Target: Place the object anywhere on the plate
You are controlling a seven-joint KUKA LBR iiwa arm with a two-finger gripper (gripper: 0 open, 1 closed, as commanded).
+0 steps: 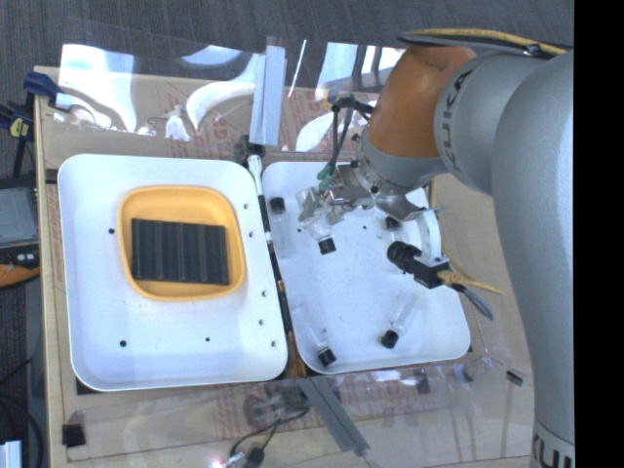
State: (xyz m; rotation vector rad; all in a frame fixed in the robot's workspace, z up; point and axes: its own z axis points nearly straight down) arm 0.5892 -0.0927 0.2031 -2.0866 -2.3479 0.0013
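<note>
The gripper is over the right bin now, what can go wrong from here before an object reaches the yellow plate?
1. The gripper works among several small black-capped clear objects scattered in the right bin. It could likely close on nothing or knock one aside.
2. The yellow plate sits in the left bin, so any carry must cross the raised rims between the bins, where a weak grasp may drop the object.

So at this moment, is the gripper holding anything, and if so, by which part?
It cannot be told. The gripper sits low over the right bin among small clear vials with black caps, but its fingertips are too cluttered to show a grasp.
</note>
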